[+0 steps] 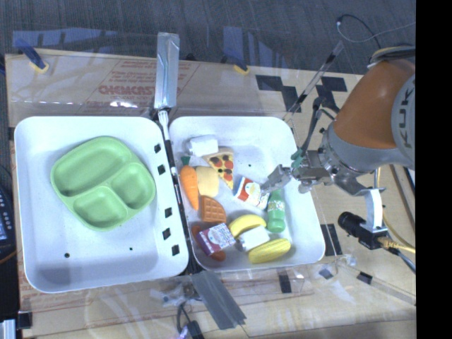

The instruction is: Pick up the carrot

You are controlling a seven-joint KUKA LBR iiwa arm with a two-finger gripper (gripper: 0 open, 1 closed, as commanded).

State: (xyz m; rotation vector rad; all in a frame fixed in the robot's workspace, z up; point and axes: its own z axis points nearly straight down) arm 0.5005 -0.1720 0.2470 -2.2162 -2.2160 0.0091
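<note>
A pale wooden table (367, 288) carries two shallow white plastic bins side by side. The arm's two-finger hand (277, 177) hangs over the right white bin (308, 224), near its right wall; whether it is open or closed cannot be told. The smooth orange tapered toy carrot (189, 186) lies well to the hand's left, against that bin's left wall, its narrow end pointing toward the near edge, touching a pale yellow rounded toy (207, 181). A green toy bottle (275, 213) sits just below the hand. The left white bin (35, 260) holds a light green divided plate (103, 181).
</note>
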